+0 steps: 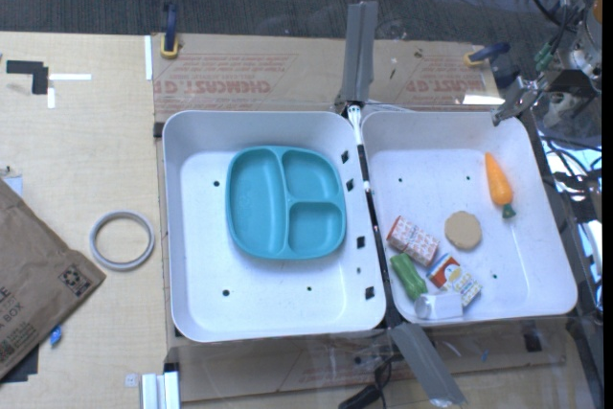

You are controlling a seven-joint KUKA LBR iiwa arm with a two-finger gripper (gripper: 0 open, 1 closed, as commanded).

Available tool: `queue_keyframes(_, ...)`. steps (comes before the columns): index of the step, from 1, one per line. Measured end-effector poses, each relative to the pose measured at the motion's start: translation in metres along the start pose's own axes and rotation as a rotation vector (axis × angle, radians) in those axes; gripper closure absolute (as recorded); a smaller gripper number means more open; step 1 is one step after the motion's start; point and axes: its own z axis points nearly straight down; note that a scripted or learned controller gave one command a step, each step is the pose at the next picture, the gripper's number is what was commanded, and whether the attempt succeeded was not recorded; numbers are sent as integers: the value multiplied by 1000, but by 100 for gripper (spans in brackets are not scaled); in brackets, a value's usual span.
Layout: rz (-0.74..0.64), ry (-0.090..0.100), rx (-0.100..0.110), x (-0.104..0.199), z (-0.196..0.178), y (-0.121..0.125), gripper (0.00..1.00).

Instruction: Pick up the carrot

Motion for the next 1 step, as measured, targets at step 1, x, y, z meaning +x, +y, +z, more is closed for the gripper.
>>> queue_keyframes(1,53,-1,0,-29,96,16,0)
